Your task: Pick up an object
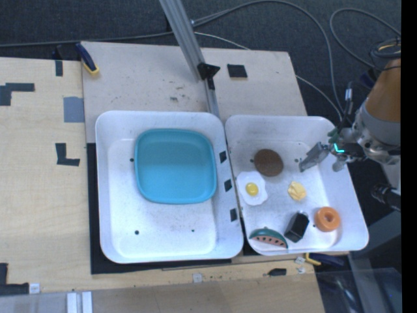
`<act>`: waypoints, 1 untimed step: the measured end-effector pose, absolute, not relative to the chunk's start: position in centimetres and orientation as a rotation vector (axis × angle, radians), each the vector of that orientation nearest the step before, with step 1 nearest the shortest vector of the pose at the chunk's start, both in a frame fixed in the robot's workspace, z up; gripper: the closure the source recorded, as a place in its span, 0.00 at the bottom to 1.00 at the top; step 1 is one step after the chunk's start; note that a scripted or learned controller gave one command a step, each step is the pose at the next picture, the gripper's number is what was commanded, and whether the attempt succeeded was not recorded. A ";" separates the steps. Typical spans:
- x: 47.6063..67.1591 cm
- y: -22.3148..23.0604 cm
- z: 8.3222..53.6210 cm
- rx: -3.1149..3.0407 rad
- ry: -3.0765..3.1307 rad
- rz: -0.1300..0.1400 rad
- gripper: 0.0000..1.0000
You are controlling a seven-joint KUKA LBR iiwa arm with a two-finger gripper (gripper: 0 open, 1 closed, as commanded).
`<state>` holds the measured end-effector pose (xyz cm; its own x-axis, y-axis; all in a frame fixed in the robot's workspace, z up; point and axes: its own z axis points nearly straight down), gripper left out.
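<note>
Over the right bin's (339, 178) far edge, the gripper (324, 156) hangs with fingers apart and nothing between them, seemingly poised to descend toward the yellow piece (297, 190)

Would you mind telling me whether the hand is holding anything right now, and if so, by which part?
Nothing is held. The hand hovers over the right bin's far right side, with nothing between its fingers; the brown disc and the other items lie apart from it.

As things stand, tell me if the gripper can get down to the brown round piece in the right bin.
Probably yes. The gripper hangs over the right bin, beside the brown round piece, which lies flat with bare floor around it; the fried egg sits apart.
</note>
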<state>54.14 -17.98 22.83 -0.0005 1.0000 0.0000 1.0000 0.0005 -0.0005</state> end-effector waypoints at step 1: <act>54.1 -18.0 22.8 -2.221 -2.222 0.001 0.00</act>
